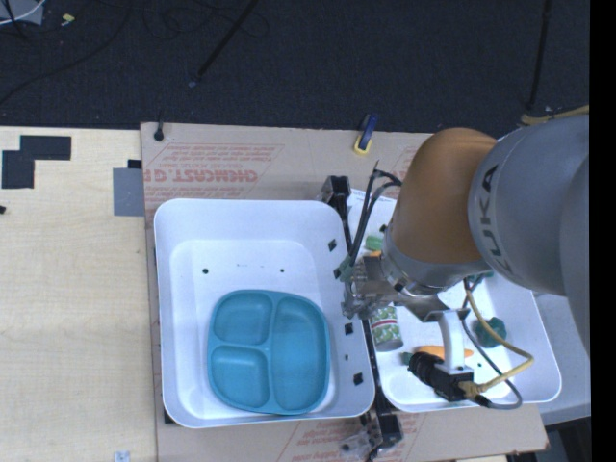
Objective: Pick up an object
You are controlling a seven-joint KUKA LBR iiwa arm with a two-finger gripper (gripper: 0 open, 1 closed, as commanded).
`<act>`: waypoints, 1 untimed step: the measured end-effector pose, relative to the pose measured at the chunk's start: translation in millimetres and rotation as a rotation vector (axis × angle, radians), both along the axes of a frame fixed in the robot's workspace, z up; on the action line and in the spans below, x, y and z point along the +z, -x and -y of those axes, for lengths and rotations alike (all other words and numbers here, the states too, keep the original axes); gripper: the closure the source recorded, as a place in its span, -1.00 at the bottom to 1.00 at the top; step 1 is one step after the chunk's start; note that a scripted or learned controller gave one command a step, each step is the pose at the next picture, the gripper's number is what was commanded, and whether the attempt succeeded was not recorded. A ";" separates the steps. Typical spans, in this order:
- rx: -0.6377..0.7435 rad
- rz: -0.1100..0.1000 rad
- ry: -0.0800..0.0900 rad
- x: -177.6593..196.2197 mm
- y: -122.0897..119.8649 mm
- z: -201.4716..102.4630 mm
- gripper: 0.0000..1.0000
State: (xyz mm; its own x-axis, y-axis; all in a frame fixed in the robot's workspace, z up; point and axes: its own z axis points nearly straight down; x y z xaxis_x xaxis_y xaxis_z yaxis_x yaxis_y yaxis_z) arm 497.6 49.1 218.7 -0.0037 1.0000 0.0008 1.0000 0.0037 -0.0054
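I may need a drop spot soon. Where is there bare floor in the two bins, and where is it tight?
The left bin has bare floor along its far side, between its back wall and the blue divided plate. A narrow strip also runs left of the plate. The right bin is crowded: the arm hangs over it, with a small bottle and other small items beneath.

The bench is lit evenly from above, while the floor behind is left dark. The white bins are rendered bright, nearly washed out at the rims. A soft sheen is seen on the arm's orange band. Fine detail is softened by low resolution.
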 end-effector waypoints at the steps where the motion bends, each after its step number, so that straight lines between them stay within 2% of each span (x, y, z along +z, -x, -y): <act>1: -0.001 0.003 0.000 19.0 2.4 -20.0 1.00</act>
State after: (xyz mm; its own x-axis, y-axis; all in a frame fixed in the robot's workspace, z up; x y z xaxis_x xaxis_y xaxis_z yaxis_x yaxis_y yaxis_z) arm 495.2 69.1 237.7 -0.0024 1.0000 0.0010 1.0000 0.0024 -0.0020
